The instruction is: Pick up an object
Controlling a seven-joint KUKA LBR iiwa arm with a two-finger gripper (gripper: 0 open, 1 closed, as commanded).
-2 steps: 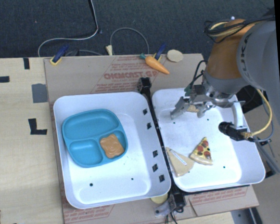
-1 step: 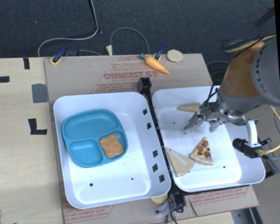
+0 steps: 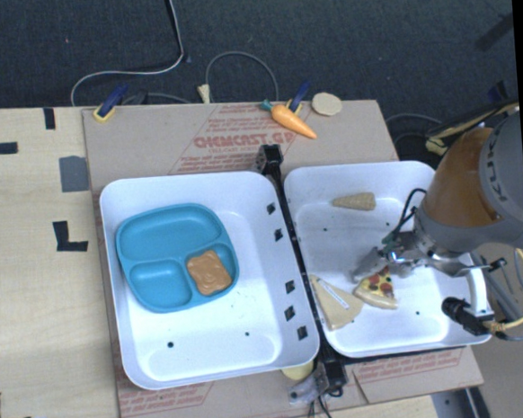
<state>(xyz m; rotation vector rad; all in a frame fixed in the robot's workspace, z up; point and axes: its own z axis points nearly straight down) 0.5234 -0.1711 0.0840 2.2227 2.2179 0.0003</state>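
End effector, finger state unclear, hovers beside pizza slice; tortilla wedge and bread piece nearby.

Arm cut off by right edge of view; its bulk hides the right bin's far right wall. Claw small and blurred; finger spacing unreadable. Pizza slice just below claw: contact or gap, cannot tell. Yellowish object lower left of claw, mostly hidden under bin rims.
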